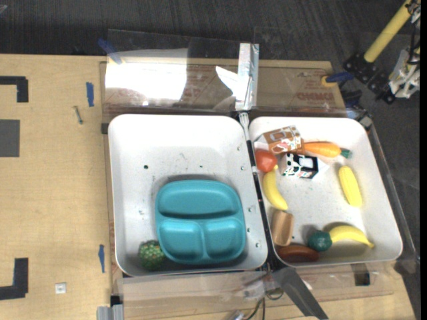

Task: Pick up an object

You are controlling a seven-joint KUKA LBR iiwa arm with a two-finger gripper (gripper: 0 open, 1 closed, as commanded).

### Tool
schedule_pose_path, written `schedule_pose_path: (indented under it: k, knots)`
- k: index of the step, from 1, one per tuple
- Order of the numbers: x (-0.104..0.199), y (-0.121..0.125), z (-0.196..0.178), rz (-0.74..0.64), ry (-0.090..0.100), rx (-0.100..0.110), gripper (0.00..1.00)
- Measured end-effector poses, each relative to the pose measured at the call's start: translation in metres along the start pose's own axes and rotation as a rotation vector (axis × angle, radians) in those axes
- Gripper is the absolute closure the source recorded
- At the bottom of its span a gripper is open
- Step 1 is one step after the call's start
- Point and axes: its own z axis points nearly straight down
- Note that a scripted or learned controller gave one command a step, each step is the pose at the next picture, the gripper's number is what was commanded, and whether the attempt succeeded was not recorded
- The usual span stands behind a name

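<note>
Cardboard-topped bench (47, 199) with two white bins; right bin (383, 179) holds bananas, a carrot (320, 149). My end effector's state: cannot tell. Nothing picked yet.

Brown item (295, 251) at right bin's (380, 179) front edge partly hidden behind the rim, type unclear. Green ball (319, 241) overlaps one banana's (350, 235) end. Carton (283, 139) print too small to read. Black-white item (298, 165) beside it unidentifiable. Yellow pole (393, 24) cut off at top right.
</note>
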Motion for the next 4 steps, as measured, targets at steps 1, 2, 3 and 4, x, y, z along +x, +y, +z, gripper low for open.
schedule_pose_path:
  k: [1, 2, 3, 4]
  knots:
    - [-0.002, -0.001, -0.015, 0.002, -0.01, 0.01, 1.0]
    - [0.0, 0.0, -0.015, -0.089, -0.004, 0.006, 1.0]
    - [-0.002, -0.001, -0.029, -0.087, -0.013, 0.017, 1.0]
    - [-0.003, -0.002, -0.042, -0.085, -0.022, 0.027, 1.0]
